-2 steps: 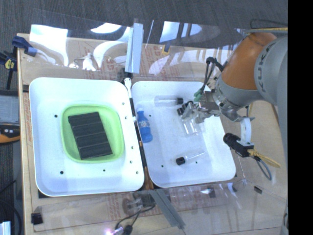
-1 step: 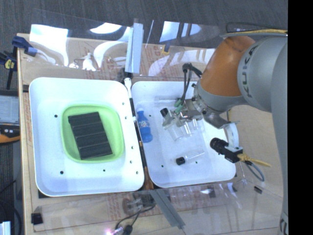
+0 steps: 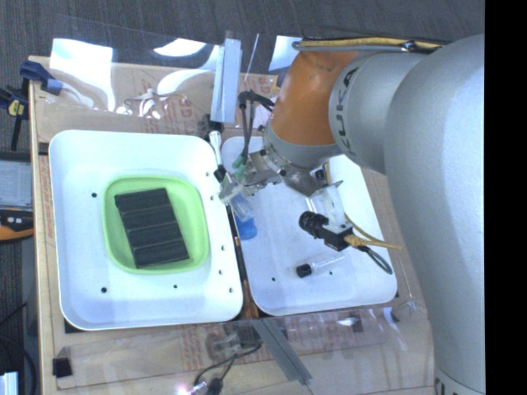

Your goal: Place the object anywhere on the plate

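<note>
while the blue and clear object point(image 3: 242, 217) hangs just left of the frame's middle, over the seam where the two white bins meet, its upper end sits right under the jaws point(image 3: 236, 186). whether the jaws are closed on it or merely above it cannot be told from this slant, nor how far apart they stand. the object's blue part points down toward the lower edge of the frame.

the green plate point(image 3: 193, 220) lies in the left bin point(image 3: 74, 295), well to the left of the object, and a dark ribbed block point(image 3: 151, 227) covers most of the plate's middle.

the arm point(image 3: 395, 105) comes in from the right and fills the upper right of the frame, its orange band point(image 3: 309, 97) sitting above the wrist, which bends down and leftward so the jaws reach the left rim of the right bin point(image 3: 362, 290). a black cable with a plug point(image 3: 325, 229) trails from the wrist across the right bin, and a small black piece point(image 3: 304, 269) lies on that bin's floor. the surface point(image 3: 165, 348) shows as brown board along the lower edge.
</note>
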Robot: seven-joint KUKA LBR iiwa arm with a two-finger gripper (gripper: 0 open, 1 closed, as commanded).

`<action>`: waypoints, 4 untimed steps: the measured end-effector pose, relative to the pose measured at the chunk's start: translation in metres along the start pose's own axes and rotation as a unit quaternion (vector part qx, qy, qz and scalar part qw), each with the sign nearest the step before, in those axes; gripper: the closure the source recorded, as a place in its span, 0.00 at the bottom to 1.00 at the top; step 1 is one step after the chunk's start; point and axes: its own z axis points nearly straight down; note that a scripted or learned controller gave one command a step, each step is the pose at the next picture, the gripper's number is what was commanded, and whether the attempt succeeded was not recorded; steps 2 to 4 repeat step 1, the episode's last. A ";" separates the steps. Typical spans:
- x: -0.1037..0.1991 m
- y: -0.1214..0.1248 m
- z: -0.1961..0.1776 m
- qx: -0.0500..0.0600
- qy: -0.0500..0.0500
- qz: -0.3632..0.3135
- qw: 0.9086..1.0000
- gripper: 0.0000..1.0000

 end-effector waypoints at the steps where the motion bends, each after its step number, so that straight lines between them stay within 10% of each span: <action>1: 0.000 0.000 0.000 0.000 0.000 0.000 1.000 0.00; 4: 0.000 0.000 0.000 0.000 0.000 0.000 1.000 0.00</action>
